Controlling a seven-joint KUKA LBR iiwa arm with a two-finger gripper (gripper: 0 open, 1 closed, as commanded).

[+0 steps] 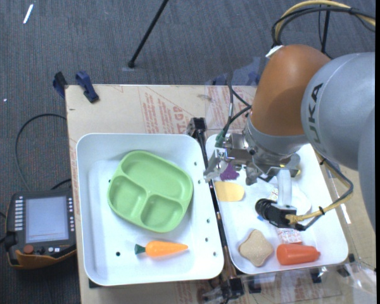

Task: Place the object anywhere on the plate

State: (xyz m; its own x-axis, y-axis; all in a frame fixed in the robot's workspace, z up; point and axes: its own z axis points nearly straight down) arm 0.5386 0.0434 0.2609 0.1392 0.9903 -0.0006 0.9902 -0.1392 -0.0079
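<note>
Now the pincer [231,170] hangs low over the right bin [329,233], just above a yellow piece [230,192]. Open or shut, I cannot tell. Green plate [151,190] sits in the left bin [92,233].

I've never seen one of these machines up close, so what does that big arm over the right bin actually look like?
The arm is bulky and rounded, with a smooth grey shell and a glossy orange band above the wrist. Dark letters, part of the maker's name, run down the grey shell. Yellow and black cables loop over its top. Below the band sits a metal gripper with thin wires along it, and another cable trails to the side.
</note>
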